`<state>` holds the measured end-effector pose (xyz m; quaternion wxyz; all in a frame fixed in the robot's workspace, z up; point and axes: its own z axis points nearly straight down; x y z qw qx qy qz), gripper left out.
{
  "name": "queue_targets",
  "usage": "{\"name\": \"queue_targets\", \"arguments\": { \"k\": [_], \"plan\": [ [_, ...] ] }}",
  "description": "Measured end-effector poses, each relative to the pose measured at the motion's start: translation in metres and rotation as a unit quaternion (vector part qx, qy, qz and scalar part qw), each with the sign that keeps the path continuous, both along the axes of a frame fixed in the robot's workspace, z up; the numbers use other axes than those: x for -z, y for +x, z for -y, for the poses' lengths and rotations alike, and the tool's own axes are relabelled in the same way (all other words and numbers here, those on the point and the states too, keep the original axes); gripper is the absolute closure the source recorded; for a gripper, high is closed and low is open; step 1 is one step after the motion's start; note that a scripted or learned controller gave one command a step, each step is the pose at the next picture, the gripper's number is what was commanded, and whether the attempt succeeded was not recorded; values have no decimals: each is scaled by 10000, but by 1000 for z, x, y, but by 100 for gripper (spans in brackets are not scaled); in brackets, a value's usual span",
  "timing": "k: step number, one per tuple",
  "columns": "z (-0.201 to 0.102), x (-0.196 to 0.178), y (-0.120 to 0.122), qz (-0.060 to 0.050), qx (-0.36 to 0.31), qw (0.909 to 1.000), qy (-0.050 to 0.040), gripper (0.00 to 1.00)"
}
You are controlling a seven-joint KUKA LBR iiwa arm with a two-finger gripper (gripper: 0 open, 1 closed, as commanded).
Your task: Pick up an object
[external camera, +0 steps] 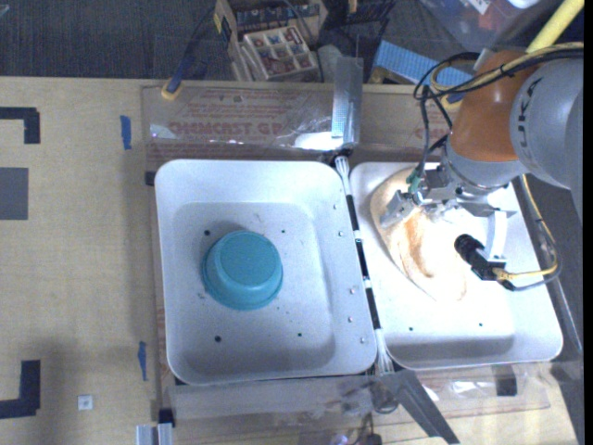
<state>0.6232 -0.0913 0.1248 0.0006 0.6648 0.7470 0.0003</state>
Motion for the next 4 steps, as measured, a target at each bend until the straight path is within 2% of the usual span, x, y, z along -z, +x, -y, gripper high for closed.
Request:
{"name": "queue_targets", "arguments": {
  "k": [1, 2, 3, 4],
  "plan": [
    [14, 35, -26, 46, -293, 9996, 5, 0],
    [17, 24, -25, 75, -267, 9996, -2, 100],
    [-13, -61, 26, 12, -1603, 9871, -8, 100],
    [39, -8, 25, -10, -1737, 9848, 0, 100]
  ]
}}
